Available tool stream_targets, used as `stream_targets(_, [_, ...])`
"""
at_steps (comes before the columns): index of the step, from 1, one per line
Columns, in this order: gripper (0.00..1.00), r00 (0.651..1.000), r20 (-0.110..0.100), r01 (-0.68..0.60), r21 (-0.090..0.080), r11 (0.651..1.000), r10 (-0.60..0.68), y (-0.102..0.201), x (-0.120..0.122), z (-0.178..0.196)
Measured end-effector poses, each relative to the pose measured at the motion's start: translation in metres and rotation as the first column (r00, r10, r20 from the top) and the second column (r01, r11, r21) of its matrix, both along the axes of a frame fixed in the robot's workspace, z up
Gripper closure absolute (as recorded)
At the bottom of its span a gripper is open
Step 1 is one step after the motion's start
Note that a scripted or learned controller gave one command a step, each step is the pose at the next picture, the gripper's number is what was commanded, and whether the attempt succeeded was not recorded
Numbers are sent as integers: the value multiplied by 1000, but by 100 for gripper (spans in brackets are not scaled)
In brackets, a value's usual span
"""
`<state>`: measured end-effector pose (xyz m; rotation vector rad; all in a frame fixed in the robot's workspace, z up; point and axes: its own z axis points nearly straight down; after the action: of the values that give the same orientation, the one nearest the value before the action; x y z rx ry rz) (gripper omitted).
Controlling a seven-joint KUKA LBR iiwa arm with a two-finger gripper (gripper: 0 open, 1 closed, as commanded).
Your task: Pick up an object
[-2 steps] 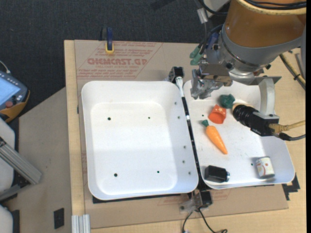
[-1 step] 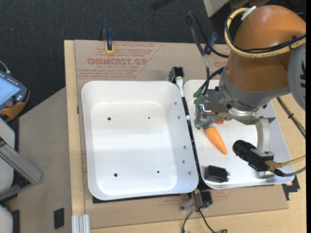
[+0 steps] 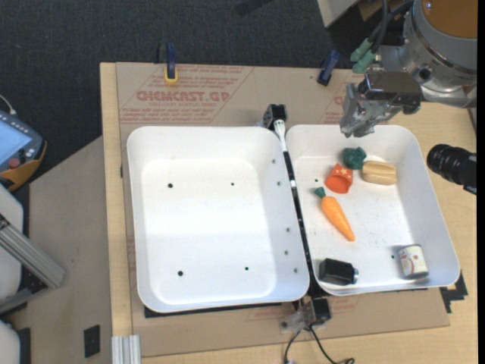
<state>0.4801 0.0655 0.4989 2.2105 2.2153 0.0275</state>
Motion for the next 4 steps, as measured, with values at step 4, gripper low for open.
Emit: stream_targets(4, [100, 1000, -26, 0, -5, 1000, 0, 54, -1, -75])
